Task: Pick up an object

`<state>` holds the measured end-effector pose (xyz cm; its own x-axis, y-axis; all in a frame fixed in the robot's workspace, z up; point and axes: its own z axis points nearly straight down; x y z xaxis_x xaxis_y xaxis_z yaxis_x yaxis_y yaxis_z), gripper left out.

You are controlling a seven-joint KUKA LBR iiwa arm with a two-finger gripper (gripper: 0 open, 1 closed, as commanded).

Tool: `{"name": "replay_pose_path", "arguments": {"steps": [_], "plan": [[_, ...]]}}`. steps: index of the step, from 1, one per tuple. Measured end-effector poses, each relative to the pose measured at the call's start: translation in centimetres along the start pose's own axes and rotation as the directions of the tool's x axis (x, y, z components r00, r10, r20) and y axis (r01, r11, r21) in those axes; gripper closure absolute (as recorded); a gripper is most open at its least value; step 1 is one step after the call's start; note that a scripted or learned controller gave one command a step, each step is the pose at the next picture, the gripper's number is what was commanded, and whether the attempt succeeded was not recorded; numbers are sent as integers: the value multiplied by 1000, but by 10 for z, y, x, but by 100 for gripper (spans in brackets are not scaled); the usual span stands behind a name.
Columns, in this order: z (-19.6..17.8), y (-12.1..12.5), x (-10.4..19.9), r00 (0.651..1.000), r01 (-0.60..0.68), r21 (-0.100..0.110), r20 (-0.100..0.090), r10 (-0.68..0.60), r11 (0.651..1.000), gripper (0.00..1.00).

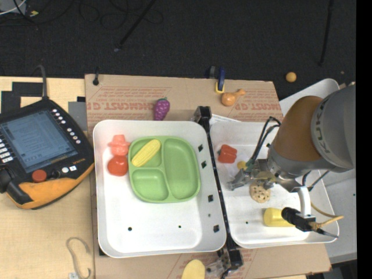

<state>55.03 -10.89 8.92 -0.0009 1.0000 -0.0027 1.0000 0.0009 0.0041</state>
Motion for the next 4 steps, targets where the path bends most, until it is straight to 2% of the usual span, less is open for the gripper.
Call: {"name": "replay_pose_path", "arguments": {"steps": [1,2,3,4], "plan": [[-13,1,-3,1000,-7,-5,3,7,1000,100],[-74,-4,-7,1000,-7,4,-3,7,1000,100],[-131,-8,-16,1000,-10,2,-2,10,1000,100],[-138,-8,-18,1000,-11,5,-3,11,1000,100]]}}
